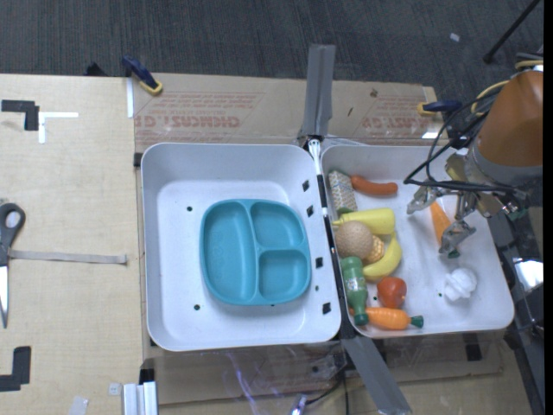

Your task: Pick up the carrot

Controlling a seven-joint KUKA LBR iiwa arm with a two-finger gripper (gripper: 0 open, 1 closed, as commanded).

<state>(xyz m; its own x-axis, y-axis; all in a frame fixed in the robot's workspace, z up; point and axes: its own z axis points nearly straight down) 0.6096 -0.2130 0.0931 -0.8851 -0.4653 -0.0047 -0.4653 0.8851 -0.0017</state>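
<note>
Carrot near the front: a carrot (389,319) with a green end is seen lying flat near the front wall of the right bin (492,314).
Tomato: a small red tomato (391,290) is set just behind that carrot.
Green bottle: a green bottle (353,285) is laid along the left wall of the right bin, beside the tomato.
White lump: a small white thing (459,284) is seen on the bin floor, to the right of the tomato.
Bananas: two yellow bananas (380,240) are piled in the middle, with a round tan thing (358,240) resting on them.
Corn: a corn cob (342,192) is placed behind the bananas, by the left wall.
Red sausage: a red sausage (374,185) is laid near the back wall.
Gripper: the gripper (441,217) is held over the right side of the right bin. Its fingers are spread apart, and an orange piece (441,218) that looks like a carrot is seen between them.
Left bin: a blue plate (257,252) with three parts is set in the middle of the left bin (164,258).
Arm: the orange band (516,119) is seen at the far right, above the gripper.
</note>
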